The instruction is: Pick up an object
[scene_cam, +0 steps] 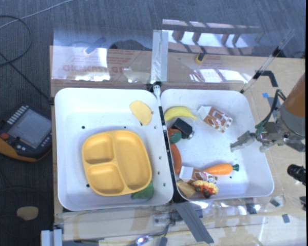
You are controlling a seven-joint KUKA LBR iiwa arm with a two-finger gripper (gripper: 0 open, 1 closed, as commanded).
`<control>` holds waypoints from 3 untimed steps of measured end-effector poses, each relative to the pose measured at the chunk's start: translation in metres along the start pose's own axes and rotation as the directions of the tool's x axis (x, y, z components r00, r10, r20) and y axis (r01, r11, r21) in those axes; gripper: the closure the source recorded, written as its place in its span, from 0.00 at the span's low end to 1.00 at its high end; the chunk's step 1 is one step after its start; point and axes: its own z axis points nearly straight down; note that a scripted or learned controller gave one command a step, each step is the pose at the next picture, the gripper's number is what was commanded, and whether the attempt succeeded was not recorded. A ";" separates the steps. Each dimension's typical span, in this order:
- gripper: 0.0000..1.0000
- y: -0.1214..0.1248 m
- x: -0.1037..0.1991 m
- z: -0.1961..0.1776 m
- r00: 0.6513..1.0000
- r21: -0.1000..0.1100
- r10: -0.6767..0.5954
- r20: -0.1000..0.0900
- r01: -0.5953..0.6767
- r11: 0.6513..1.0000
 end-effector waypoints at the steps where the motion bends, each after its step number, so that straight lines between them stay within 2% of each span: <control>1: 0.00 0.092 0.016 0.053 0.995 0.001 0.099 0.002 -0.099 0.995; 2: 0.00 0.131 0.039 0.090 0.990 -0.010 0.139 0.008 -0.139 0.990; 3: 1.00 0.129 0.038 0.081 0.990 -0.001 0.138 0.013 -0.138 0.990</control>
